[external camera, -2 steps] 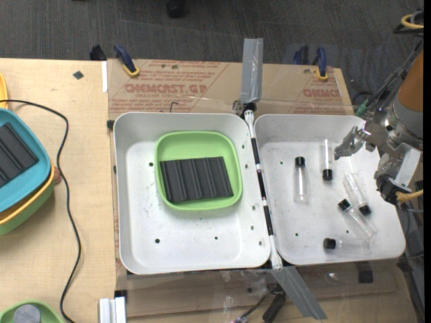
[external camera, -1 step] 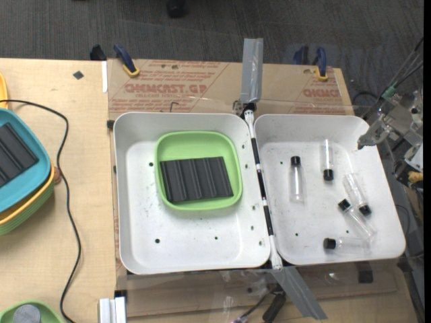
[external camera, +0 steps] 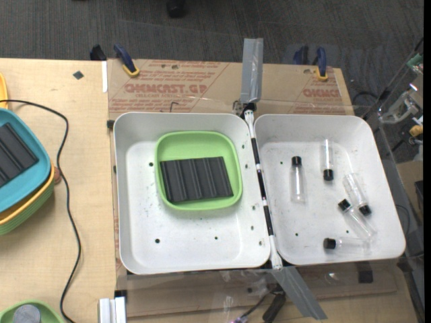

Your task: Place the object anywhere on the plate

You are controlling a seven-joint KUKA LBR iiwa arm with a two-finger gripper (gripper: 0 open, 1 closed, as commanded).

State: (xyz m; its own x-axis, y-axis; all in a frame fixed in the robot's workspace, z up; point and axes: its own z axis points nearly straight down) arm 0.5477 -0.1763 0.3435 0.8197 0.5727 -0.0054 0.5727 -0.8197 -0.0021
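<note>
Looking down on a bench, two shallow white bins sit side by side: the left bin (external camera: 135,234) holds a green plate (external camera: 198,171) with a dark ribbed insert (external camera: 196,179), toward its 12 o'clock edge. Clear vials with black caps (five, as far as can be told) lie scattered in the right bin (external camera: 306,244), one (external camera: 296,177) toward 9 o'clock, others (external camera: 355,195) toward 3 o'clock and 6 o'clock, none touching the plate.

The plate (external camera: 198,147) is light green with a dark grey ribbed insert (external camera: 196,179); both bins (external camera: 135,200) are white; the vials (external camera: 296,177) are clear with black caps.
</note>
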